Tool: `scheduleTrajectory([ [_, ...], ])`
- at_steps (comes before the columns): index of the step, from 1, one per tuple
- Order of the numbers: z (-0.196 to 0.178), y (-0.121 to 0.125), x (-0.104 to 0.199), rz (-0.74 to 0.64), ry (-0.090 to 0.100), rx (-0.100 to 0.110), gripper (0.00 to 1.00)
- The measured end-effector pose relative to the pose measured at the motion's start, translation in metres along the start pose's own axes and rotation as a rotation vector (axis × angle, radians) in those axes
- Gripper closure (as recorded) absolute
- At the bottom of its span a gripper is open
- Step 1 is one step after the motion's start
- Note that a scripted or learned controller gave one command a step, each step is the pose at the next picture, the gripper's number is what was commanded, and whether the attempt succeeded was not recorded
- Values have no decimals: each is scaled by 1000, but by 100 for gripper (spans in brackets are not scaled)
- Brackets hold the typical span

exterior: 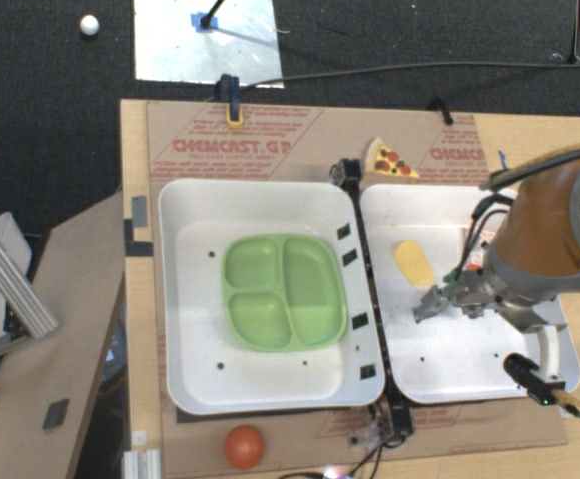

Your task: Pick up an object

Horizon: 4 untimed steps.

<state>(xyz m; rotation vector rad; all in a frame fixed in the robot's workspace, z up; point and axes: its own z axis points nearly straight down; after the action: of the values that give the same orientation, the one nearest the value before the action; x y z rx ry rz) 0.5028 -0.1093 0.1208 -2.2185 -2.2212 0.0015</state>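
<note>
A yellow oblong object (414,263) lies in the right bin (439,382), toward its upper left. My gripper (431,304) hangs low over the same bin, just below and to the right of the yellow object, its grey fingers pointing left. The orange-banded wrist (547,230) rises behind it and hides the bin's right part, where a bit of a small red and white thing (472,264) shows at the wrist's edge. Nothing is visible between the fingers.
The left bin (190,367) holds a green divided plate (283,289). A pizza-slice toy (390,160) lies on the bench beyond the bins. An orange-red ball (244,446) rests at the bench's front edge. A black clip row (359,267) joins the bins.
</note>
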Motion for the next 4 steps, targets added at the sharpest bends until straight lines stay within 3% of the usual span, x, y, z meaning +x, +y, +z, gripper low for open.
scheduleTrajectory([
  [1,-13,1,0,-1,-1,-5,100],
  [4,-172,5,0,-4,-2,-9,100],
])
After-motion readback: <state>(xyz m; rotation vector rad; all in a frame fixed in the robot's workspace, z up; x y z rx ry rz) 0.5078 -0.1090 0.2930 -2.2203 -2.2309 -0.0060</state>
